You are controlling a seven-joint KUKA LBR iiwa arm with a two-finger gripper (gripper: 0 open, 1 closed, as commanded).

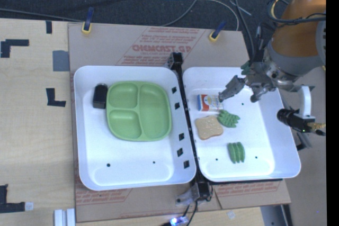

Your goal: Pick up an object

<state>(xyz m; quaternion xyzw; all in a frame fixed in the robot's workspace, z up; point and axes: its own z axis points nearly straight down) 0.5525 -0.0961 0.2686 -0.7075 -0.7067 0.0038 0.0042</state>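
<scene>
Gripper (244, 90) spread wide, nothing between fingers, over right bin (275, 161) centre-right of frame. Risk — carton (208, 102), leafy toy (229, 118), bread slice (208, 127) crowd together; fingers could nudge neighbours, miss.

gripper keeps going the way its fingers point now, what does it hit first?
Probably the small white carton with red and blue print. The gripper sits over the right white bin, its fingers angled down toward the bin divider, and one tip ends right beside that carton. Height above it is unclear from this slanted view.
</scene>
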